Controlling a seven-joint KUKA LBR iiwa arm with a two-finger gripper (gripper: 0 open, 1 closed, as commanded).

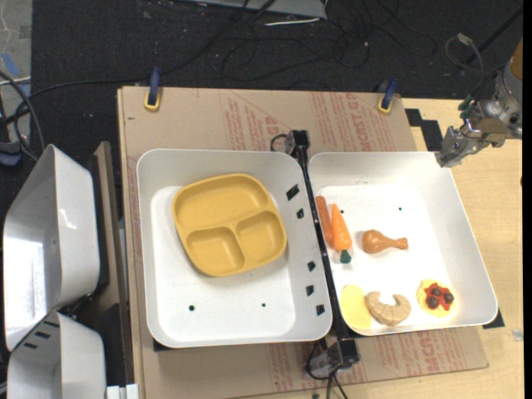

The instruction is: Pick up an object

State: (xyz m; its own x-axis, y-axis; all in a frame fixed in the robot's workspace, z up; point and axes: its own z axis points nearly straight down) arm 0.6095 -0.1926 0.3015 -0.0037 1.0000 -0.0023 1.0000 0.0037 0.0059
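The right white bin [432, 191] holds a toy carrot [336, 225] near its left wall, a toy chicken drumstick [382, 241] in the middle, a croissant [388, 307] beside a yellow disc [352, 304] at the front, and a small fruit tart [437, 297] at the front right. My gripper [455, 149] hangs above the bin's back right corner, well apart from all the toys, with nothing seen in it.
The left white bin [158, 223] carries a yellow divided plate [229, 223]. Black clips run along the seam between the bins. Two yellow clamps [152, 100] pin the cardboard base at the back. White containers [46, 239] stand at the far left.
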